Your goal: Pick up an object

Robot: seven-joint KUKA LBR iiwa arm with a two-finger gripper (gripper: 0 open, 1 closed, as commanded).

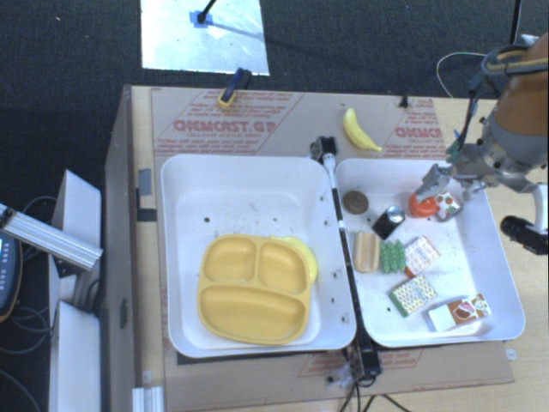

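Two white bins sit side by side on the bench. The left bin carries a yellow divided tray, set toward its near edge; the far half is bare floor. The right bin holds the clutter.

The gripper hangs over the far right part of the right bin, arm entering from the right. Fingers look spread apart, nothing clamped between them. Just beside it, on the bin floor, sit an orange object and a small red-and-white packet, touching each other; whether the fingertips touch either, I can't tell.

Toward the centre divider: a brown round piece, a black-and-silver item, a tan bread-like block, and a green studded piece just beside the block. Nearer the front: a patterned card, a green-edged box, and a white-and-red carton close to the near right rim.

Open floor in the right bin runs along its right wall and in the far left corner. A banana lies on the bench outside the bins, past the far rim of the right bin.
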